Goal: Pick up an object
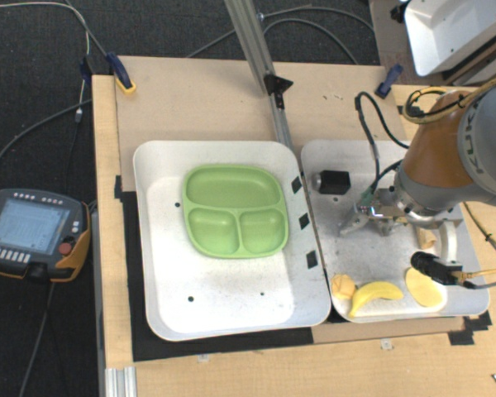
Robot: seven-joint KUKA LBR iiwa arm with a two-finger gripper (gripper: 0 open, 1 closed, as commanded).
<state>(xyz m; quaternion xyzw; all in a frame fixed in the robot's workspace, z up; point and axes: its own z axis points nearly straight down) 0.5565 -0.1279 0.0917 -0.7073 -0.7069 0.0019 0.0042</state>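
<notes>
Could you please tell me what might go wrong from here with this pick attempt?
1. The gripper is over bare floor of the right bin, between the black block and the banana; closing here would probably catch nothing.
2. The banana and the small yellow piece lie against the bin's near wall, which may hinder a clean grasp.

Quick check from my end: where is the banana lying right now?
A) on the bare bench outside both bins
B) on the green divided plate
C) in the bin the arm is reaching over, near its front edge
C: the banana lies along the front edge of the bin under the arm, while the green plate sits in the other bin.
</notes>
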